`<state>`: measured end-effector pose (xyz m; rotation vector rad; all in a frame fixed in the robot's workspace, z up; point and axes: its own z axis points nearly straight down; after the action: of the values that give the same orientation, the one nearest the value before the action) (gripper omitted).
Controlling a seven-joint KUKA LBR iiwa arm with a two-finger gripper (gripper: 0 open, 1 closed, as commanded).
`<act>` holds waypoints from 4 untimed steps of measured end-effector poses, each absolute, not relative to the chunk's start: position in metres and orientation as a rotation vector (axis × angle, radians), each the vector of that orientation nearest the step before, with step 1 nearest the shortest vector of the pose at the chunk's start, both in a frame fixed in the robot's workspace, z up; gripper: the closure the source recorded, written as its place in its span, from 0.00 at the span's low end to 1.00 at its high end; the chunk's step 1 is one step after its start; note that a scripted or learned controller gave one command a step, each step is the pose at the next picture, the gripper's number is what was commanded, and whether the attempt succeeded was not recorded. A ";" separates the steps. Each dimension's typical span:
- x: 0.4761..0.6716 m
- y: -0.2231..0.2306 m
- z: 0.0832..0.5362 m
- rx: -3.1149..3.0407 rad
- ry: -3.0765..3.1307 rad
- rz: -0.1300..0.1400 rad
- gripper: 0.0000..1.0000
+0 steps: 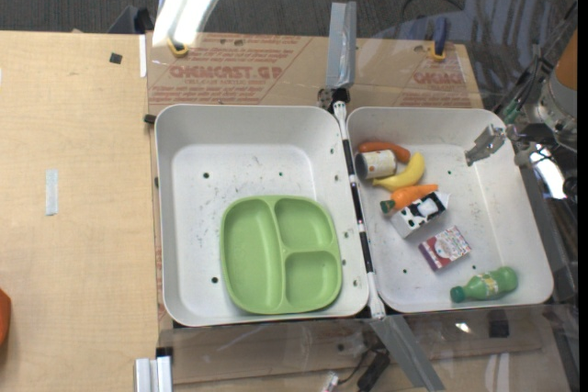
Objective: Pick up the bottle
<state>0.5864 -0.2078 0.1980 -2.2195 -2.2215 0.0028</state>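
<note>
The green bottle (484,285) lies on its side in the front right corner of the right bin (459,126), with its cap pointing left. My gripper (511,157) hangs over that bin's far right edge, well behind the bottle. It stands open with nothing between its fingers. The grey arm with its orange band (567,69) comes in from the right edge.
In the right bin lie a can (376,163), a banana (407,173), a carrot (412,195), a black-and-white carton (421,213) and a small red box (445,248). The left bin (184,197) holds a green divided plate (281,253).
</note>
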 end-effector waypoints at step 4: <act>0.656 -0.123 0.090 -1.995 -2.418 0.011 0.00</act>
<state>0.6560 -0.1227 0.0903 -1.9952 -2.4181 0.0109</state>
